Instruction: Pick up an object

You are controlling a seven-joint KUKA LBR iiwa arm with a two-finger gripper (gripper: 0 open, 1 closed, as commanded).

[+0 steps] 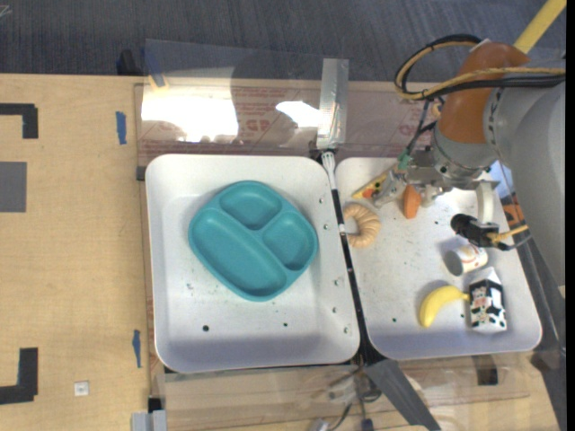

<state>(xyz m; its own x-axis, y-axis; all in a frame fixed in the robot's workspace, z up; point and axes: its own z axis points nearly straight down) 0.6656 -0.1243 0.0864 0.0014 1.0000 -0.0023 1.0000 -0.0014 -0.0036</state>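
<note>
Arm reaches in from the right, wrist over the far part of the right bin (395, 330). Gripper (406, 180) low at that bin's far left area; whether it is spread or closed cannot be told from this angle. An orange, carrot-like object (411, 202) lies just beside the gripper, on its near side; contact not discernible. A small yellow-orange piece (368, 189) sits just to its left. Tan doughnut (363, 224) at the bin's left wall. Banana (441, 303), a white cup (467, 259) and a black-and-white carton (486, 304) lie well apart, toward the near right. Left bin (180, 330) holds a teal divided plate (253, 239).
</note>
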